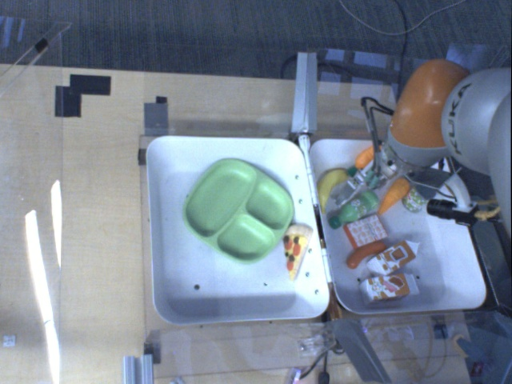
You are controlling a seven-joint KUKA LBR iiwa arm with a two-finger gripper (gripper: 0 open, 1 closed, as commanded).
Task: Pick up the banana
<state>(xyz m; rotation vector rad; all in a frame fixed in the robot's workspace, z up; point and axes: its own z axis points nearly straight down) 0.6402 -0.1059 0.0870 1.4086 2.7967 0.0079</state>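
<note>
Camera view from above the bench: the grey KUKA arm [472, 110], its orange band [428, 102] bright above the wrist, is seen reaching in from the right and bent low over the right bin [464, 290]. The gripper [358, 184] is lowered to the bin's upper left corner, where the banana [332, 184] lies as a yellow curve close against the wall shared with the left bin [172, 294]. The gripper's metal tip is seen touching or just beside the banana's right side, but whether the tool is spread or pressed together cannot be told at this size, and the fruit is not shown between it.

The banana is judged not yet lifted: it appears to rest on the bin floor, crowded by a green bottle [354, 208] just below it and an orange carrot [392, 196] to the right. A red-and-white packet [366, 231], a sausage [366, 254] and two small cartons [390, 272] are scattered lower in the same bin.

In the left bin, a green divided plate [238, 206] is set near the centre, with a toy pizza slice [297, 249] beside its lower right edge.

The approach is judged largely done; a firm grasp and the lift out of the clutter remain to be made, and the neighbouring bottle could be caught in the closing.
</note>
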